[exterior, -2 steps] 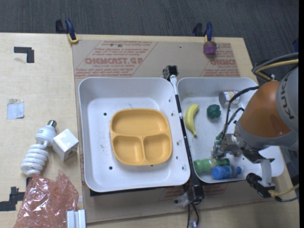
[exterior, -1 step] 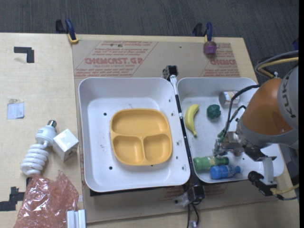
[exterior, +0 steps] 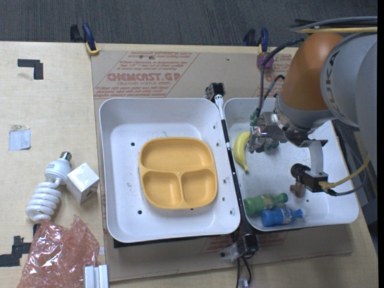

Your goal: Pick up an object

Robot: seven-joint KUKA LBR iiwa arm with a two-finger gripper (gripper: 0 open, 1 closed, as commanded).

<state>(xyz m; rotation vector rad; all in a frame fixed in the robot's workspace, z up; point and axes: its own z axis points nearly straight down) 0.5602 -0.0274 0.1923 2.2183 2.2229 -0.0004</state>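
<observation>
- In the right-hand white bin [exterior: 336,212], the banana [exterior: 241,149] lies against the wall nearest the left bin, curved along that wall.
- The gripper [exterior: 264,138] hangs just beside the banana, on the side away from that wall; whether it is apart or together I cannot tell, as the wrist hides its tips.
- Nothing is visibly clamped, so I judge the step to be the approach, with no grasp made yet.
- Further from the banana, toward the bin's near edge, a green bottle [exterior: 264,202] and a blue bottle [exterior: 281,216] lie side by side, touching or nearly so.
- The left white bin [exterior: 120,221] holds a yellow divided tray [exterior: 178,173], well apart from the banana.
- The next move likely calls for shifting toward the banana, descending squarely over it, and closing; its closeness to the wall leaves little room for one side of the gripper, so a miss seems possible.
</observation>
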